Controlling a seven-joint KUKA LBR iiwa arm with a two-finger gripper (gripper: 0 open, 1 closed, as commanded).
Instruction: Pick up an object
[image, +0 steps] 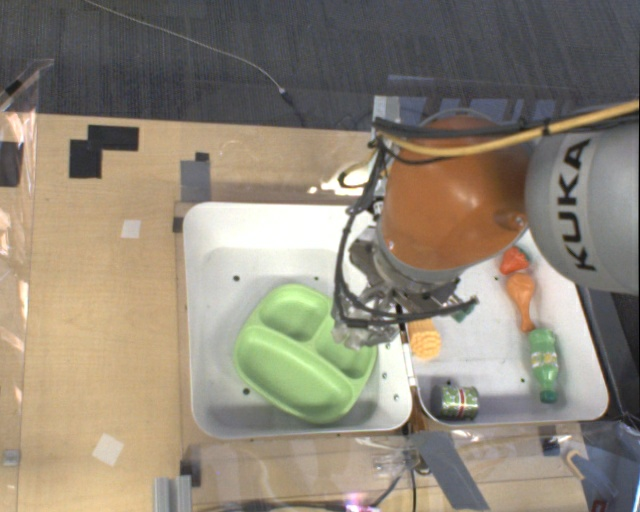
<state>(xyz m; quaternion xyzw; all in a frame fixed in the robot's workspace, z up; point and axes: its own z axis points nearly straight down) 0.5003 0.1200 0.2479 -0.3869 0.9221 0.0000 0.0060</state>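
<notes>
We see the gripper (357, 330) low over the green divided plate's (295, 355) right edge in the left bin (205, 300) (grip state we cannot tell).

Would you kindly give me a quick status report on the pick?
Gripper low over green divided plate in left bin. Grasp unconfirmed. Arm overhangs bin divider.

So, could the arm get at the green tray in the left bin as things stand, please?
Probably yes: the pincer hangs right over the tray's right edge, and nothing lies on the tray or between them.
</notes>
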